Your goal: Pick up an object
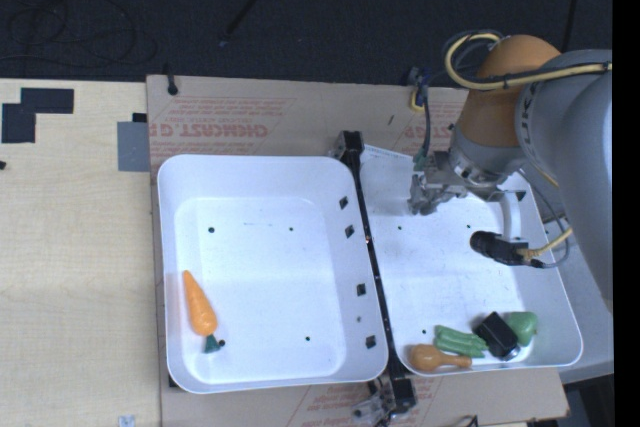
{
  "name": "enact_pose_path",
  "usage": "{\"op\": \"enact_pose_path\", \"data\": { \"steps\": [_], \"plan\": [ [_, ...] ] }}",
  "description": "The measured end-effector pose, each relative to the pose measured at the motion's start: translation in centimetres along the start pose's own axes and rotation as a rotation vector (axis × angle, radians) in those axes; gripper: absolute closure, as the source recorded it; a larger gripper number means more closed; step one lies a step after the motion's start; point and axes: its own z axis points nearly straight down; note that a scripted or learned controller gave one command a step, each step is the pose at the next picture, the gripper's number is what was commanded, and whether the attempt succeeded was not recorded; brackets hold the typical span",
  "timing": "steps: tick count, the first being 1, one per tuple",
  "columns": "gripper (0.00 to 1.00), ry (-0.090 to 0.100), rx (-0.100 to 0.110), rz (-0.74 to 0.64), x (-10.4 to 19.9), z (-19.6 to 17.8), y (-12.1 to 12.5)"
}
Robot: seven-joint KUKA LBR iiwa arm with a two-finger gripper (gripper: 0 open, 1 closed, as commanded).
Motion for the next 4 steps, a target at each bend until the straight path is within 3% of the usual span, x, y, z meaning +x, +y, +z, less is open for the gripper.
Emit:
{"op": "enact_pose_path", "data": {
  "steps": [1, 2, 3, 4],
  "plan": [
    [0.0, 0.0, 0.0, 0.0, 0.0, 0.0, 0.0],
    [1.0, 0.0, -0.001, 0.003, -0.2, -1.0, 0.0],
    [0.0, 0.0, -0.001, 0.003, -0.2, -1.0, 0.0],
    [1.0, 0.0, -0.002, 0.005, -0.3, -2.0, 0.0]
  ]
}}
